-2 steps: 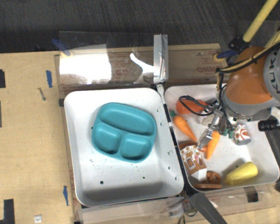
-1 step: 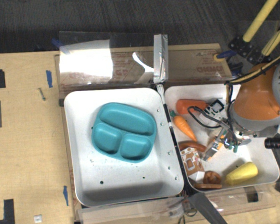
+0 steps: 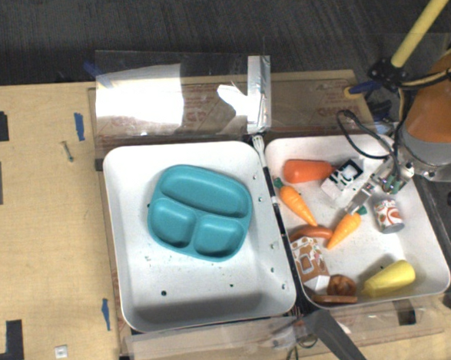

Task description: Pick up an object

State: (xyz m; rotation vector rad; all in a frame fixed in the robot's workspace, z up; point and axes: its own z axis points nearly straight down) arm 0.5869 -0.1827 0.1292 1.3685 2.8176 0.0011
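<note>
Camera view: your gripper (image 3: 363, 199) hangs low in the right bin (image 3: 429, 230), just beside an orange carrot (image 3: 343, 229); its opening cannot be told. You're mid-approach; next, align over the carrot.

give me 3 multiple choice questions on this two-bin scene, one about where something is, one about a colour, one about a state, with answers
1. Where does the divided tray lie?
A. In the left bin
B. In the right bin
C. On the wooden bench outside the bins

2. What colour is the object at the near right corner of the right bin?
A. Blue
B. Yellow
C. Black

3. How does the divided tray lie?
A. Flipped upside down
B. Standing on its edge
C. Flat, compartments facing up

Answers:
1. A, the tray rests on the floor of the left bin.
2. B, the yellow object sits near that corner.
3. C, its three hollow compartments are open to the camera.
</note>
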